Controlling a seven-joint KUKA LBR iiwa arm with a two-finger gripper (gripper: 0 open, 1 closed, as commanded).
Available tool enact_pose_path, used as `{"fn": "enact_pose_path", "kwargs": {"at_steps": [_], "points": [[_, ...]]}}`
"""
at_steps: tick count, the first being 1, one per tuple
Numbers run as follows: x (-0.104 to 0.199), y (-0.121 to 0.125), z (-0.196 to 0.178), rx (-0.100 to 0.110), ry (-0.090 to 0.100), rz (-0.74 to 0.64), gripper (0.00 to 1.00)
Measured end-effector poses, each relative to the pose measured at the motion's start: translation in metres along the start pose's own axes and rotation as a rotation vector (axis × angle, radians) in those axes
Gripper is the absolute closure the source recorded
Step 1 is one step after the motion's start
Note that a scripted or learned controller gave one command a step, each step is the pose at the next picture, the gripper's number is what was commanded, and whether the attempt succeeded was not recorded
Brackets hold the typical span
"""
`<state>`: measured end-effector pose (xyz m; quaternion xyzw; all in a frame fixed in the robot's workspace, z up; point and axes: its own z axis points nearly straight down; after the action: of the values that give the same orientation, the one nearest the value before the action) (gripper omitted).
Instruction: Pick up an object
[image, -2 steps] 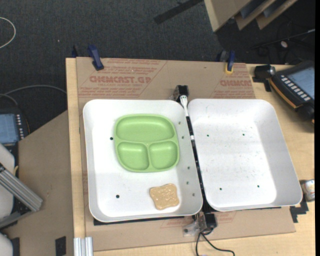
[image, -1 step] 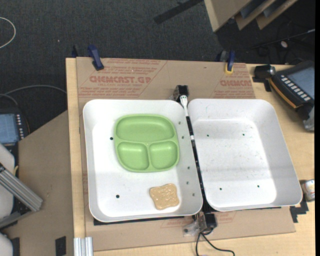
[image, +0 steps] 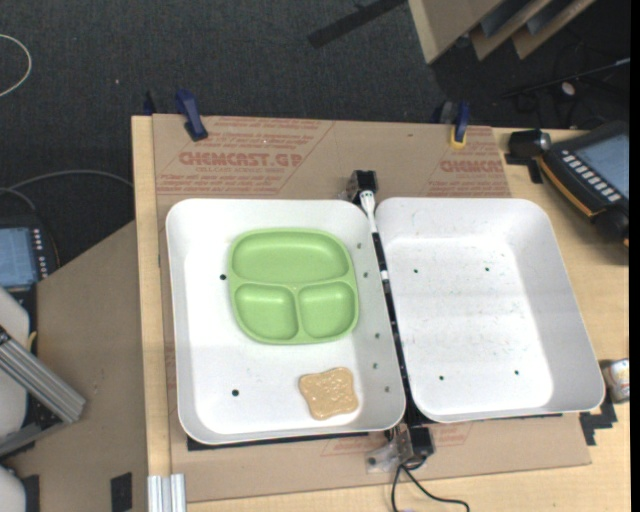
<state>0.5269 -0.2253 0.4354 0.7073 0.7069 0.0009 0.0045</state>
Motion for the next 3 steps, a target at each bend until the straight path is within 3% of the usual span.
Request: {"fn": "enact_pose_path", "kwargs": {"at_steps": [1, 2, 3], "points": [[0.002, -0.037, 0.075, 0.015, 0.008, 0.002, 1.00], [0.002, 0.023, 0.063, 0.001, 0.001, -0.004, 1.00], [0.001, 0.068, -0.110, -0.015, -0.005, -0.004, 1.00]]}}
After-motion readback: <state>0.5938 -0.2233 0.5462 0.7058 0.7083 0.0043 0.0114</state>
